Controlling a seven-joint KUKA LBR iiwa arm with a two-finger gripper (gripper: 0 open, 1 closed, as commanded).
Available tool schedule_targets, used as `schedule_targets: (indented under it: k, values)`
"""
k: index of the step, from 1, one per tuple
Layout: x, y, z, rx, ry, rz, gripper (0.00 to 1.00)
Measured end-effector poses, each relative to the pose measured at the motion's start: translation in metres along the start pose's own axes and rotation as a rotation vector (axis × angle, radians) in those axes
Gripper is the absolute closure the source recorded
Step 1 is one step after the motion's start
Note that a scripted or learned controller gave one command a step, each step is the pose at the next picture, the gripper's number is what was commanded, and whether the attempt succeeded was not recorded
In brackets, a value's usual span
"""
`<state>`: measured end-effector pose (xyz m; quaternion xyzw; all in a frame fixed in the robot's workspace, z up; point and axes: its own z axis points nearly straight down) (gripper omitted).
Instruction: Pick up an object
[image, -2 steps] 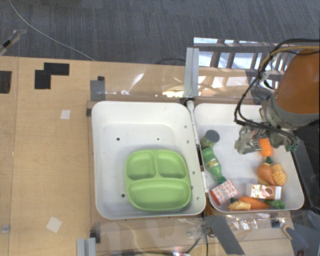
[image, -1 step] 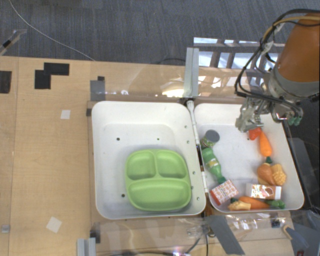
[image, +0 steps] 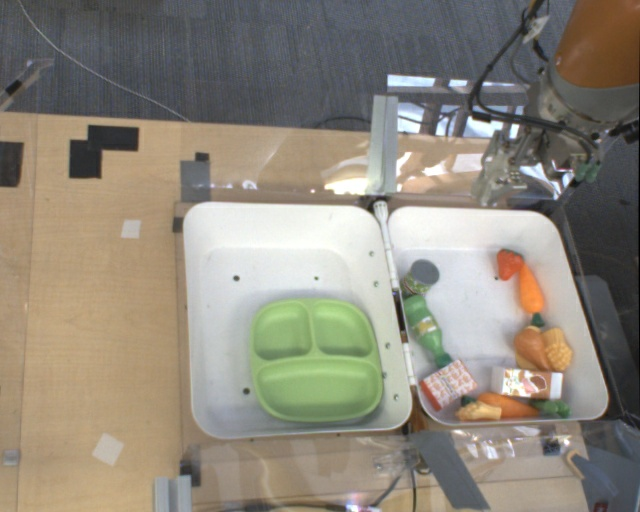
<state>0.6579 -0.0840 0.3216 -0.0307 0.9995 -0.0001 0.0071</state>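
Nearest the lens: toy carrot (image: 500, 407) and two small cartons at the near wall of the right bin (image: 470, 300), farthest from the gripper (image: 500, 180). Gripper poised above the bin's far rim, carrying nothing visible; open or closed, cannot tell. Likeliest target: green bottle (image: 425, 330), lying on its side, nearer the camera than the gripper and toward its left, beside the divider. Judged light, stiff, smooth plastic, prone to roll. Recommended hold: across the body at mid-length, clear of the tapered neck. Divider close; crowding risk.
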Motion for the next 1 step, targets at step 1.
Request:
schedule_targets:
  k: [1]
  values:
    - [-0.0129,-0.0090,-0.0725,0.001,-0.004,0.110,1.00]
